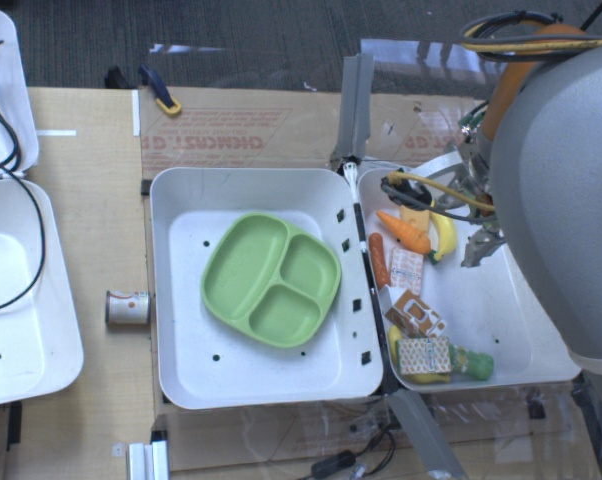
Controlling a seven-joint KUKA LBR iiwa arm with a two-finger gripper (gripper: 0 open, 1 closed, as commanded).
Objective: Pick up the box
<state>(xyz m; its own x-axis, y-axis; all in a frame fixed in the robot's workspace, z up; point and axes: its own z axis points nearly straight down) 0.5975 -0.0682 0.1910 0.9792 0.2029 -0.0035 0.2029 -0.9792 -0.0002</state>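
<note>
- One camera view, looking down: two white bins on the tabletop. The left bin (pixel 171 368) holds a green divided plate (pixel 271 280). The right bin (pixel 541 353) holds the clutter.
- Arm (pixel 561 188) comes in from the right over the right bin, with the gripper (pixel 478 240) low near the bin's far half. Open or closed: cannot tell, as the wrist and cables mask it. Nothing seen held.
- Box (pixel 416 315) is a small brown printed carton lying flat on the bin floor, skewed to the bin walls. It sits left of and nearer the camera than the gripper, apart from it and untouched.
- Crowded around it: a yellow patterned pack (pixel 424 358) touches or nearly touches its near side, and a white speckled packet (pixel 406 267) sits just on its far side. A carrot (pixel 406 230) and a banana (pixel 441 236) lie between it and the gripper.
- Handling, as a judgement: thin cardboard, so light, fairly stiff on the edges, but the faces would dent under a hard squeeze. The printed surface is probably slick.
- Where to hold, as a judgement: across the two long side edges at mid-length, with the wrist turned to match the skew. A grip along its length would run into the pack and the packet.
- Risk: the carton slides on the smooth bin floor, or a neighbour gets pinched too.
</note>
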